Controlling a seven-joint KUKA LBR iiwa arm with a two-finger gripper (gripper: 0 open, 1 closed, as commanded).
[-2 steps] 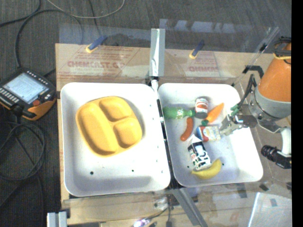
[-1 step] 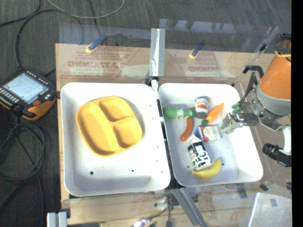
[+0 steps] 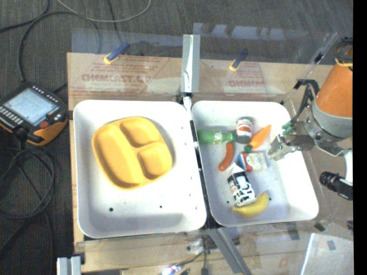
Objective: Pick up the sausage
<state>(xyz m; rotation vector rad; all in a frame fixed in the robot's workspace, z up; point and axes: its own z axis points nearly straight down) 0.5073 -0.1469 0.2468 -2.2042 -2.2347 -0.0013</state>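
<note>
Left white bin (image 3: 86, 211) carries a yellow three-compartment plastic tray (image 3: 133, 152). Right white bin (image 3: 298, 205): the slim orange-red sausage (image 3: 227, 156) lies slanted near its middle, just below a green bottle (image 3: 216, 136), beside a small printed carton (image 3: 254, 161). The pincer (image 3: 282, 144) hovers at the bin's right side, apart from the sausage, its opening impossible to tell; best to cross leftward, align across the sausage's narrow width, and descend clear of bottle and carton.

The arm (image 3: 335, 105) is reaching in from the right, its orange band sitting above the grey wrist. The gripper (image 3: 279, 145) is pointing leftward and slightly down, and how its jaws are standing is too blurred to tell.
</note>
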